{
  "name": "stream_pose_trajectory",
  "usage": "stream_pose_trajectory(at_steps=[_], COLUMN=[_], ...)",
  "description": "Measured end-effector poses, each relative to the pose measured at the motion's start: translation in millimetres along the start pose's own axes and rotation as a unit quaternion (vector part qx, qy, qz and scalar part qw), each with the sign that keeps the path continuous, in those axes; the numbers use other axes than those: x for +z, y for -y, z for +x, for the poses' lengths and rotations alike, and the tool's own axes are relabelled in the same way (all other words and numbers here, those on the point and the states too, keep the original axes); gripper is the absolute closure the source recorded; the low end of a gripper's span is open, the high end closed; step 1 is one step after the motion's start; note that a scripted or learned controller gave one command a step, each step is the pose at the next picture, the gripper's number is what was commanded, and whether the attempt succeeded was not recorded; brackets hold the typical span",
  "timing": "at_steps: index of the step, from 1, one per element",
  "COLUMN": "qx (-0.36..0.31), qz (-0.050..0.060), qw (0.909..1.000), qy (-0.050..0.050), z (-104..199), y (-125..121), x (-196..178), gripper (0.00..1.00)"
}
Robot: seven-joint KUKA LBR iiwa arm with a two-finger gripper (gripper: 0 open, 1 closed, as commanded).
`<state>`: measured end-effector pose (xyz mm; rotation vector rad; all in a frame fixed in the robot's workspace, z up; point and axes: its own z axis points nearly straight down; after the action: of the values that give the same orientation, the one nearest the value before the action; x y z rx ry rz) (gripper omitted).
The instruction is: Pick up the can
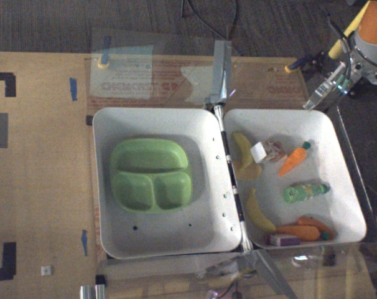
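Grey and orange, the arm enters at the far right, and its pincer hangs beyond the far right corner of the right bin, over the bench edge rather than over the bin floor. It points down and to the left. At this angle and size I cannot tell whether the pincer is apart or together. Nothing shows in its grasp, and it touches none of the objects.

What appears to be the can, a small brownish piece with a white end, lies on its side in the far half of the right bin, well apart from the pincer. It sits just right of a yellow banana and just left of an orange carrot. Nearer in the same bin lie a green bottle on its side, a second banana along the left wall, two more carrots and a small purple and white box against the near wall.

The left bin holds a green divided plate, set flat near its middle.
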<state>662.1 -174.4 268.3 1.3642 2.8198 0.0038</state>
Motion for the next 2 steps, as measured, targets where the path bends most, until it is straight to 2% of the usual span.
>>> stream_pose_trajectory(at_steps=[1,2], qx=[0.0,0.002], qz=[-0.003,0.002], qw=[1.0,1.0], qy=[0.003,-0.002], z=[-1.3,-23.8], y=[-1.2,49.9], x=[-12.1,75.2], gripper=[1.0,1.0])
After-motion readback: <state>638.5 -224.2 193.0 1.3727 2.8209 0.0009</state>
